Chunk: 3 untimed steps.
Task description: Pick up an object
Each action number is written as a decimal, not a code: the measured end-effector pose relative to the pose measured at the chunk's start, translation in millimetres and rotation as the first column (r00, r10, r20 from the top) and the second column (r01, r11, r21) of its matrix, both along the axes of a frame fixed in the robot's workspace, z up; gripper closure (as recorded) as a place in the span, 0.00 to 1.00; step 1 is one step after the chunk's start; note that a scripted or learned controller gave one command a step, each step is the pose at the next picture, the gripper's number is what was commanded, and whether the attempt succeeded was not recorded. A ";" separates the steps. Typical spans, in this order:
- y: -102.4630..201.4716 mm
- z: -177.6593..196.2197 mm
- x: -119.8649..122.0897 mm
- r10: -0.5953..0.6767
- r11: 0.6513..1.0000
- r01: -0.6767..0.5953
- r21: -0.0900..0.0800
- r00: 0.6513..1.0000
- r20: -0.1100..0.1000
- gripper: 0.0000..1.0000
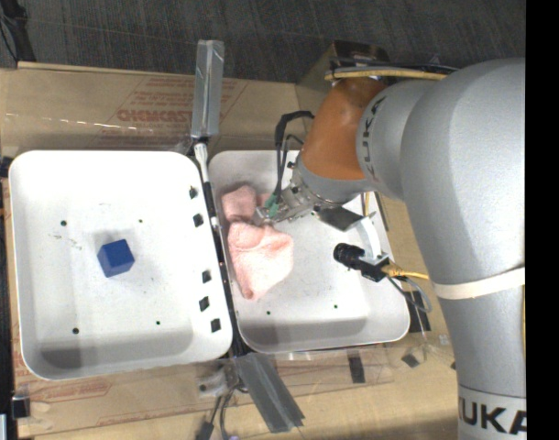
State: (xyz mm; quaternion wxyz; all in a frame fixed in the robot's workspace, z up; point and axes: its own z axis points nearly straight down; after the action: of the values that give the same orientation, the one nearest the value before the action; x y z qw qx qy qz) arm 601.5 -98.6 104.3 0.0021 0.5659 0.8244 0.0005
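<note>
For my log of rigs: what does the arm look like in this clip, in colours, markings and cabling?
The arm is bulky, rounded, glossy light grey, with an orange band above the wrist. Black lettering, cut off at the frame's bottom, reads "UK". A thin black cable loops beside the wrist. The gripper is small, dark metal with a greenish part.

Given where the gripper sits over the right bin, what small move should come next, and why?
Probably a short descent onto the pink cloth. The gripper sits at the cloth's upper edge in the right bin, and no cloth shows between its fingers. The blue cube lies far off in the left bin.
</note>
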 end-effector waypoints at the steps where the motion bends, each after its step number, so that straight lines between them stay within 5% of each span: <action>1: -0.6 0.1 0.0 0.000 1.000 0.000 -0.001 1.000 0.000 0.00; 2: -0.3 -9.8 -10.4 0.010 1.000 -0.010 0.000 1.000 -0.001 0.00; 3: 0.5 0.3 -10.1 0.014 1.000 -0.014 0.001 1.000 -0.003 1.00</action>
State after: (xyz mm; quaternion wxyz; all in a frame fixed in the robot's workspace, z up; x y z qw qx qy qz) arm 591.4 -98.1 104.6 0.0005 0.5603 0.8283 0.0002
